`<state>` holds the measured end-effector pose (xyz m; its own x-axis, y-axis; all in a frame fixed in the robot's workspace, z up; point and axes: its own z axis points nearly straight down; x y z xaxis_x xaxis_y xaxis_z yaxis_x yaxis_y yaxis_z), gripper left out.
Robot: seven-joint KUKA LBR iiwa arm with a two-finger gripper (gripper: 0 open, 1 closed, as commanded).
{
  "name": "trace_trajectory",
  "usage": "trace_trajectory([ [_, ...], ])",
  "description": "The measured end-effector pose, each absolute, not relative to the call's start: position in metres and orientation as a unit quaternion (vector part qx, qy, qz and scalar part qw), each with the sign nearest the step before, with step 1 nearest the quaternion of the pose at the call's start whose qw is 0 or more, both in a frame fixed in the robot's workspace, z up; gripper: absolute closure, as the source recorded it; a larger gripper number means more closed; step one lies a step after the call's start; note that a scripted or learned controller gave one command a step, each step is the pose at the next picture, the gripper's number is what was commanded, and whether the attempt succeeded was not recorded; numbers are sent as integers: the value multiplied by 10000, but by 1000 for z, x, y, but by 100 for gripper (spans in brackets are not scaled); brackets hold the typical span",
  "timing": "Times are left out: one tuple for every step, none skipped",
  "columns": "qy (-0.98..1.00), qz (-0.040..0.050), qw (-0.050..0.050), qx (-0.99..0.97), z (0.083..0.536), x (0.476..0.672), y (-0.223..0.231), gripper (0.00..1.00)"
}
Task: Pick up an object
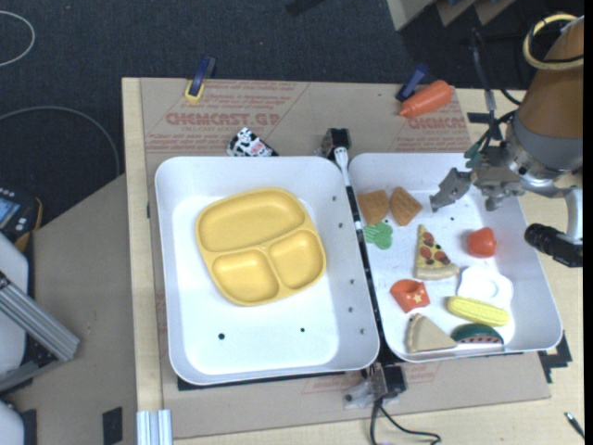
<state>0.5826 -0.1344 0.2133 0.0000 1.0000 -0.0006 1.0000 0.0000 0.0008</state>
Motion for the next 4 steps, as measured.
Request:
trace_trajectory([
  [7071, -18, -32, 7071, 151, 587, -131, 0],
  [7070, -19, -31, 7072, 91, 592, -135, 0],
  [7070, -10, -18, 7072, 84, 592, -135, 0],
  [7066, 1, -4, 7076, 96, 592, -135, 100],
])
